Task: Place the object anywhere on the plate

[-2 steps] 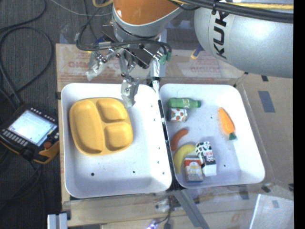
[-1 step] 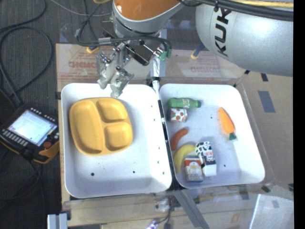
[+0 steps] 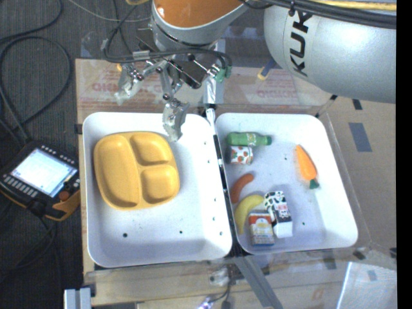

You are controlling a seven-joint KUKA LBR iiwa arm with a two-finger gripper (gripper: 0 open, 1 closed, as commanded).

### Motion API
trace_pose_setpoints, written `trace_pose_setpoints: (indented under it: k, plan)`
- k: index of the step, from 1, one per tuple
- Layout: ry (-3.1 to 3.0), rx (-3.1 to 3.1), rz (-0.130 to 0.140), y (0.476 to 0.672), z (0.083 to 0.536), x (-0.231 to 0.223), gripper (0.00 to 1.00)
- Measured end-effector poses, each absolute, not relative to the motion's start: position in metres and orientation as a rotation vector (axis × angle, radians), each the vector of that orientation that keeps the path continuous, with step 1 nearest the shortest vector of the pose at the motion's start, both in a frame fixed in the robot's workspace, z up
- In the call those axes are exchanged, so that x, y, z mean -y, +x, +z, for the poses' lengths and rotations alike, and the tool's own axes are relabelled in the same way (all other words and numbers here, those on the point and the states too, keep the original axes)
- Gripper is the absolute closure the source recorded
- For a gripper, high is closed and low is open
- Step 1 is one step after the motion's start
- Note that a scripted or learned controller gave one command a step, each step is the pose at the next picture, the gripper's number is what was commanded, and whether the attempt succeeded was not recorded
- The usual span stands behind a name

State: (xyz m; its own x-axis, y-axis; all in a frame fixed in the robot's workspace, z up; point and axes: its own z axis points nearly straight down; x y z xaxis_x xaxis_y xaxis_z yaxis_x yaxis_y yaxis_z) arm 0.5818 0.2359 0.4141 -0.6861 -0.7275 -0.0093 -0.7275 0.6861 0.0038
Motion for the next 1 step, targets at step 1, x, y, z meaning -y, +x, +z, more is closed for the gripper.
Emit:
trace_pose_setpoints:
  k: [1]
  plan:
    - [-1.240,-2.875,0.017,0.5828,0.4235,-0.2377,1.00]
